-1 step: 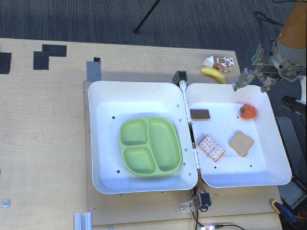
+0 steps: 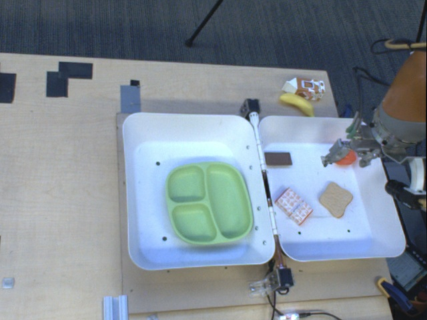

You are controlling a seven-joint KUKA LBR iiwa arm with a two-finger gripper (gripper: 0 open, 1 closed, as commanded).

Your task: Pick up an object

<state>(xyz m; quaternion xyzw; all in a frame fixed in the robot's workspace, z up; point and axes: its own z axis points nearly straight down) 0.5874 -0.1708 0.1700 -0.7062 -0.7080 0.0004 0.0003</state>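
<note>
My gripper (image 2: 347, 157) hangs over the back right part of the right bin (image 2: 373, 242), its fingers spread open. A small red-orange object (image 2: 343, 157) lies in the bin between them, partly hidden by the gripper; nothing shows it lifted. In the same bin lie a dark brown block (image 2: 277, 159), a pink checkered packet (image 2: 294, 206) and a tan slice of toast (image 2: 335, 199). A green divided plate (image 2: 209, 203) sits in the left bin (image 2: 147, 139).
A yellow banana (image 2: 297, 102) and a small printed packet (image 2: 311, 87) lie on the bench behind the right bin. A black clamp (image 2: 251, 107) stands at the back where the bins meet. Cables run along the right side.
</note>
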